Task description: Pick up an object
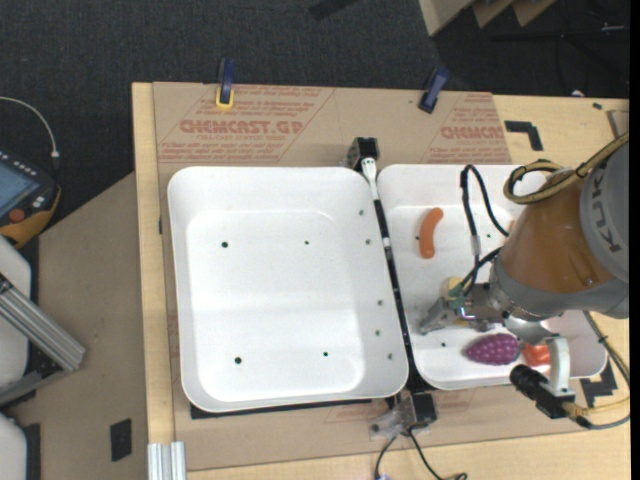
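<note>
purple grapes [491, 349] lie beside the arm's fingers [436, 317], whose spread cannot be told.

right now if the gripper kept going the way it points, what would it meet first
The gripper points toward the view's left, low over the right bin. It would likely meet that bin's floor or its left wall first; depth is unclear.

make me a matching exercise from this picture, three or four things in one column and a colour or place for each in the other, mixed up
Things:
1. sausage
2. bunch of grapes
3. left bin
4. clamp

Descriptions:
A. purple, by the near edge of the right bin
B. blue and yellow, on the bench's far edge
C. orange, towards the back of the right bin
D. white, with small dark dots on its floor

Pairs: 1-C, 2-A, 3-D, 4-B
</note>
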{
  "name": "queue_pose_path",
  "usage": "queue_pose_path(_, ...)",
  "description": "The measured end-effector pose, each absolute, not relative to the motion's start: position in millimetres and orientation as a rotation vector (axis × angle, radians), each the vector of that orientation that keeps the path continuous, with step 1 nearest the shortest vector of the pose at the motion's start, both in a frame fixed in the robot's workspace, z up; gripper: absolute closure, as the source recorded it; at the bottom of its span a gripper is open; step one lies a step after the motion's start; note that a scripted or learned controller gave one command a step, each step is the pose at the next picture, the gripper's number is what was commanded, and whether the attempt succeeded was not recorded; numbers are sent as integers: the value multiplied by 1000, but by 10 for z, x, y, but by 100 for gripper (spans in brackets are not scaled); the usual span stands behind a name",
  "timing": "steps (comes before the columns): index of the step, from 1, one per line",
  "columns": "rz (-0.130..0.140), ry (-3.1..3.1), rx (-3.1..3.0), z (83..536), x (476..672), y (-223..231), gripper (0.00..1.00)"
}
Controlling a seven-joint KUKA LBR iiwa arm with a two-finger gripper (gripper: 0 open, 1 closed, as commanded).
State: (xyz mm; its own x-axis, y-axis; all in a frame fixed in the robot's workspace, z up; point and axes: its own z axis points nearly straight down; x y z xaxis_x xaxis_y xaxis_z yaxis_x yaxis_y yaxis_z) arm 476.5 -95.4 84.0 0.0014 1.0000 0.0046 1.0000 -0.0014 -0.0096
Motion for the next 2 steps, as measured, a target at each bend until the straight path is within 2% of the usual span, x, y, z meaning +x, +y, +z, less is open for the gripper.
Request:
queue_pose_path(1, -1, -2225, -2224, 845, 5123, -1078, 0)
queue_pose_path(2, -1, -2223, -2225, 946, 5111, -1072, 100)
